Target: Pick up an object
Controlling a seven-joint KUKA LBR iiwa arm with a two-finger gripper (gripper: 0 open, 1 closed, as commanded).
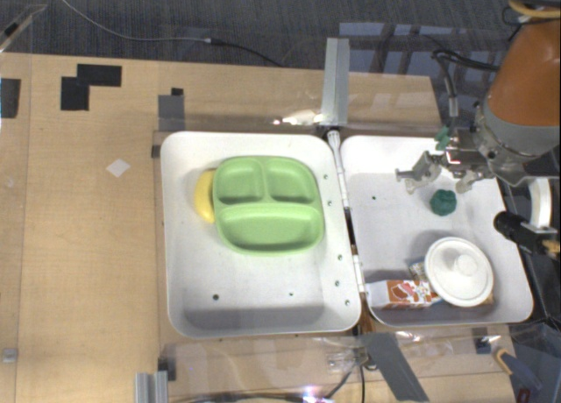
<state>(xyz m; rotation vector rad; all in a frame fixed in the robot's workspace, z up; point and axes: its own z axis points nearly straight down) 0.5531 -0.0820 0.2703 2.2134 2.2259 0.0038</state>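
White lidded bowl (458, 272) near front rim, gripper (443, 170) spread wide, unladen above green ball (443, 202)

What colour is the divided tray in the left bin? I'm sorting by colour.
Light green; the divided tray shows clearly in the camera view.

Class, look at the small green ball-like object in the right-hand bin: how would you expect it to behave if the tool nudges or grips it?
The small green object looks rounded, so a nudge would probably send it rolling across the right bin's flat floor. Being small, it is likely light. With the tool just above it, an off-centre grip may squirt it sideways.
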